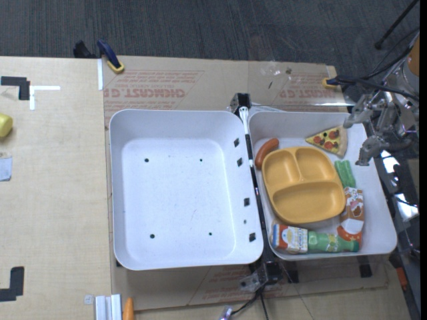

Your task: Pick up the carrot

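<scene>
Looking down, you had the desk [53,199] with two white bins side by side. The left bin [177,189] lay left of the yellow divided plate [303,185], and the right bin [383,242] held that plate. The arm [400,112] reached in from the plate's upper right. Its claw [367,142] hung up and to the right of the plate, over the bin's far right corner, and you could not tell whether it was spread or pressed together.

A bottle [313,240] lay on its side just below the plate. You could not be sure of the carrot [349,199]. The likeliest piece was the green-topped orange one lying along the plate's right edge, well apart from the claw. A pizza slice [328,139] sat just above the plate's upper right corner, and a red sausage [265,151] just off its upper left corner.
</scene>
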`<state>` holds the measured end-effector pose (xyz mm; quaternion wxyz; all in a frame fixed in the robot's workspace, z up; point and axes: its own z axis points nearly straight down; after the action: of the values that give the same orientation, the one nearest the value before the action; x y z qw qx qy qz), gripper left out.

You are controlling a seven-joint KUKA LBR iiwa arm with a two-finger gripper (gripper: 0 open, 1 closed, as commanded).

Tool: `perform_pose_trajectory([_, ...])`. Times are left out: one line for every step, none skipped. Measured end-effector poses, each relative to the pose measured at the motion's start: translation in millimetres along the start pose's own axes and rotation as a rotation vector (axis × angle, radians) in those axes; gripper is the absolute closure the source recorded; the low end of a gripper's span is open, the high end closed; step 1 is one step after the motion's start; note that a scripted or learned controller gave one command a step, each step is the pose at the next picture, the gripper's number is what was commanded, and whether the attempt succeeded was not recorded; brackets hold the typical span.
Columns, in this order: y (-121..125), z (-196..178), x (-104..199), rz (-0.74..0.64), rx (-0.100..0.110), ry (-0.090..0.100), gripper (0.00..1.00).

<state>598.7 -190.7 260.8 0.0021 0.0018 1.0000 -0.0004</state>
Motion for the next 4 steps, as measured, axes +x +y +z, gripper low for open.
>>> perform_pose_trajectory([-7, 134, -60, 0.001, 0.0, 0.0, 0.0])
perform_pose_trajectory([-11, 154, 27, 0.099, 0.01, -0.044, 0.0])
perform_pose_trajectory([-1, 166, -39, 0.21, 0.0, -0.002, 0.0])
perform_pose_trajectory([-12, 168, -24, 0.354, 0.0, 0.0, 0.0])
